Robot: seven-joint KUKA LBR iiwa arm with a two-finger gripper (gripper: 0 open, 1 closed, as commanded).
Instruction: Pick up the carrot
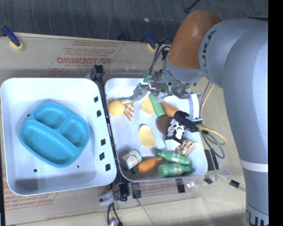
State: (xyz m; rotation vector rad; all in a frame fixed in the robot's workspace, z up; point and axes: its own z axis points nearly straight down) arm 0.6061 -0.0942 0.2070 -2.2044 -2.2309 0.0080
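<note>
At the near edge of the right bin (114, 150), well below the hand (153, 89), the carrot (150, 164) lies on its side, touching a small tin can (131, 158) on one end and two green bottles (174, 163) on the other. Nothing grips it: the pick appears to be at the approach stage, judging by the gap between hand and target. The next move likely calls for the hand to travel toward the bin's near edge and descend over the orange body, clear of the can and bottles crowding it. Between hand and carrot sit a yellow wedge (146, 135), a brown piece (162, 123) and a black-and-white toy (176, 130). Directly beneath the hand lie a green stick (156, 105) and an orange-brown item (170, 109); whether the hand is clenched or released cannot be told, as the wrist and cabling mask it. Left of the hand, in the other bin (9, 126), rests a blue divided tray (55, 133). The bin's far corner is hidden under the arm.
</note>
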